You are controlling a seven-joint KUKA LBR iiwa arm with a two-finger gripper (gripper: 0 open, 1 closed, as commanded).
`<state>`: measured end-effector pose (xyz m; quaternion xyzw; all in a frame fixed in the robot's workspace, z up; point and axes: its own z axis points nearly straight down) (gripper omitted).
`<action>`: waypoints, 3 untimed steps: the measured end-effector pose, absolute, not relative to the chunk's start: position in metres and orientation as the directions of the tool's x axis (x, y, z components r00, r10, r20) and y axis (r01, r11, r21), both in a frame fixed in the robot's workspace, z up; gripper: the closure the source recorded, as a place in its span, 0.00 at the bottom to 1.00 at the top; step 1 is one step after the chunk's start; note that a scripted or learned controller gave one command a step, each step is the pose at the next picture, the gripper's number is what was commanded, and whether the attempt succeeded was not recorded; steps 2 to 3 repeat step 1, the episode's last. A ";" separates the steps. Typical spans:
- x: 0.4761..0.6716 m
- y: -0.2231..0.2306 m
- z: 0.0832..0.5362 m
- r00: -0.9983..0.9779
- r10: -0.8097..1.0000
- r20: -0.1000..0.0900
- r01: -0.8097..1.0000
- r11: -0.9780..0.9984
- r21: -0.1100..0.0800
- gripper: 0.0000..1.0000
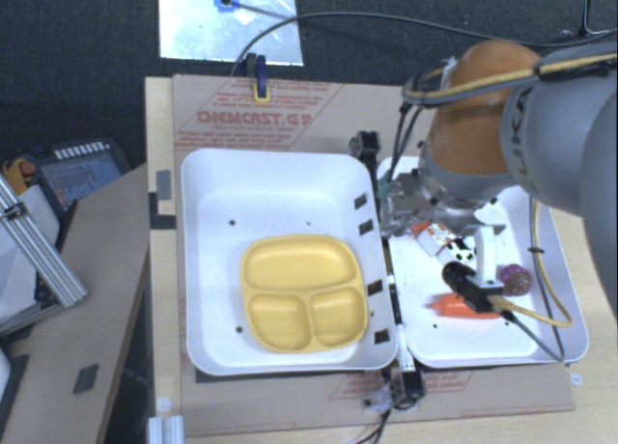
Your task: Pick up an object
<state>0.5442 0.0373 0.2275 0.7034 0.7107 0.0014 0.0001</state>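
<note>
The grey arm with its orange band reaches in from the right over the right bin (558,336). My gripper (462,244) hangs below the wrist, over the middle of that bin, largely covered by the arm. An orange carrot-shaped object (462,308) lies near the bin's front. Just right of it sits a purple rounded object (518,280). A small red and white item (432,233) lies beneath the wrist. A black piece (467,287) sits just above the orange object; I cannot tell whether it belongs to the gripper.
The left bin (217,191) holds a yellow three-compartment plate (301,290). Black clips line the wall between the bins. A yellow cable (550,317) loops across the right bin's front right. A keypad device (85,174) rests at the far left.
</note>
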 end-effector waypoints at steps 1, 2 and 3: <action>0.551 0.083 0.233 -0.010 1.000 0.002 1.000 0.010 0.002 1.00; 0.551 0.083 0.233 -0.010 1.000 0.002 1.000 0.010 0.002 1.00; 0.551 0.083 0.233 -0.010 1.000 0.002 1.000 0.010 0.002 1.00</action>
